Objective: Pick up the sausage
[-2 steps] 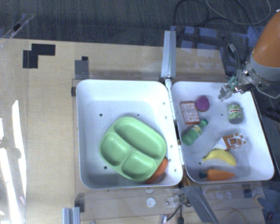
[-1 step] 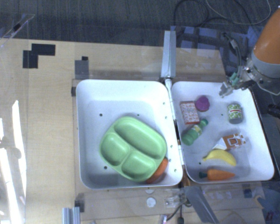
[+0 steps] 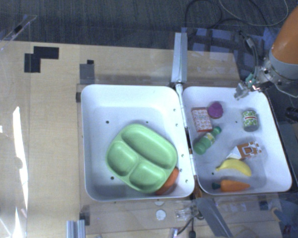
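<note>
Gripper: over right bin, at bin's 1 o'clock corner. Aperture too small in view to resolve.

Sausage (judged): orange-red piece in left bin, near bin's 5 o'clock corner. Bearing from gripper: 7 o'clock, well apart, across divider between bins.

Sausage touches plate at plate's 5 o'clock edge, largely covered by it. Long axis not determinable; only short rounded end shows.

Appearance: smooth, orange-red, slightly glossy. Do not confuse with carrot in right bin.

Access judged obstructed; plate rim overhangs grasp zone.
</note>
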